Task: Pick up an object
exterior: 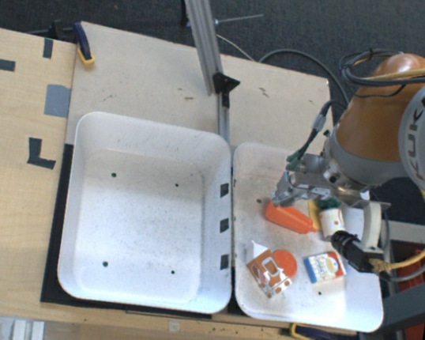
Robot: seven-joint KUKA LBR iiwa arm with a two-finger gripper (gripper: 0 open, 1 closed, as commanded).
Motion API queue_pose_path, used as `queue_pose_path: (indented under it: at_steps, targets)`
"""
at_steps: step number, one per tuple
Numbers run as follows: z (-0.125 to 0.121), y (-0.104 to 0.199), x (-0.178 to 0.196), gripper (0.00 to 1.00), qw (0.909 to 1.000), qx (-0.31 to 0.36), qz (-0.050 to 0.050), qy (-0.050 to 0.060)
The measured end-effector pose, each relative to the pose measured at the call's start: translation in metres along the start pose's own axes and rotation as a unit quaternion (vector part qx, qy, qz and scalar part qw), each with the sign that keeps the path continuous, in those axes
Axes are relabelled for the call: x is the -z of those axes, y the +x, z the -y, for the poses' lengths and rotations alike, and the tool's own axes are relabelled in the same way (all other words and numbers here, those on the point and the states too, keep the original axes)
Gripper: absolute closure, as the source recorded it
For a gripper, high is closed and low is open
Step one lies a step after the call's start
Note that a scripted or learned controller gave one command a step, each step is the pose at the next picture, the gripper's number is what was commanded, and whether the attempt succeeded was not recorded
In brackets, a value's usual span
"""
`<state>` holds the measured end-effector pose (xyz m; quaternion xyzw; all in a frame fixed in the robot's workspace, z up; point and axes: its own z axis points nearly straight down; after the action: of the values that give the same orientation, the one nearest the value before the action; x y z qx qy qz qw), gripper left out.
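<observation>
My gripper (295, 194) hangs low in the right bin (252, 171), just above the left end of an orange carrot-shaped object (289, 218). A small bottle with a yellow and green top (331, 218) lies right beside the carrot, partly under the wrist. Toward the front of the bin lie an orange ball (285, 261), a red and white packet (268, 272) touching it, and a blue and white carton (323, 268). The arm's body hides the back right of the bin.
The left bin (82, 185) stands beside the right one, sharing a raised wall with black clips (224, 225). A slanted metal pole (208, 36) comes down to the bins' back edge. Cables loop around the wrist at the right.
</observation>
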<state>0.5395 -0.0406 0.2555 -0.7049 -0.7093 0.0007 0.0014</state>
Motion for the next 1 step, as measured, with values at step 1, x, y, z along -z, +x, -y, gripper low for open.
queue_pose_path:
  at_steps: [1]
  targets:
    - [0.0226, 0.0548, -0.0027, 1.0, 1.0, 0.0, 0.0, 0.0]
